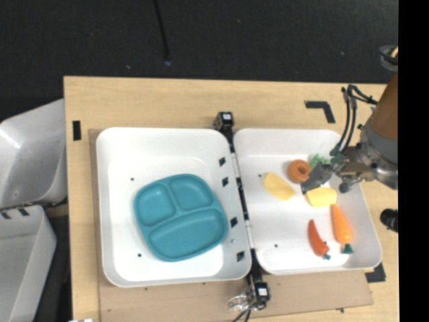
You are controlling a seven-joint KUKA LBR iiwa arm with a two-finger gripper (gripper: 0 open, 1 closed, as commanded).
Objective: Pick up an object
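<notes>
Over in the right bin (268, 257), the tool (326, 175) hangs low among the toy food, touching the yellow piece (321, 196) beside the orange round one (299, 171); its grip I cannot tell. A blue tray (179, 216) lies in the left bin (110, 260).

My arm (383, 123) shows an orange-brown band above a grey metal wrist. Black cables (348, 116) loop down beside it to my dark grey gripper (327, 173).
</notes>
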